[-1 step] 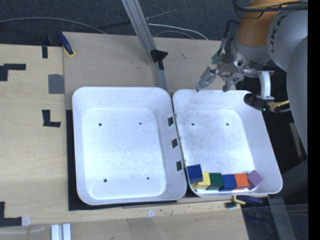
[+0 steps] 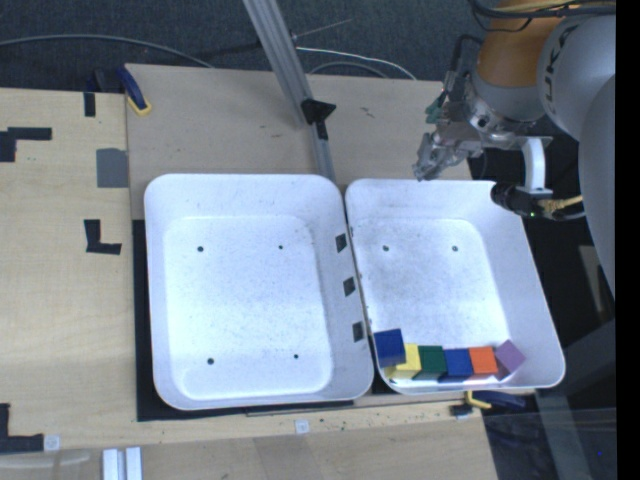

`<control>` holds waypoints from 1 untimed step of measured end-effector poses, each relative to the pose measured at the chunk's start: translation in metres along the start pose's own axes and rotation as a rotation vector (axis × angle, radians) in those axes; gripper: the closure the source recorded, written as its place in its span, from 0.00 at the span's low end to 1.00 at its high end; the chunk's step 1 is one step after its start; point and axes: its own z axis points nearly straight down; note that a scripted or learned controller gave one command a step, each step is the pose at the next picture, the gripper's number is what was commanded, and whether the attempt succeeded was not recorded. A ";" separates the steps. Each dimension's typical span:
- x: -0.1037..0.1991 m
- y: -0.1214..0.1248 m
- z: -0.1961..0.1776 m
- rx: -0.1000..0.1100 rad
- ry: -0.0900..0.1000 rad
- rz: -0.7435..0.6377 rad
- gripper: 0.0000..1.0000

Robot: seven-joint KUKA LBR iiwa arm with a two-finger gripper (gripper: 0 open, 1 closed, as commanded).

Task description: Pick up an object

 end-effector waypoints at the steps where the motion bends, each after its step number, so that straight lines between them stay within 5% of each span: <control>1: -0.038 0.009 0.050 0.004 0.000 0.006 1.00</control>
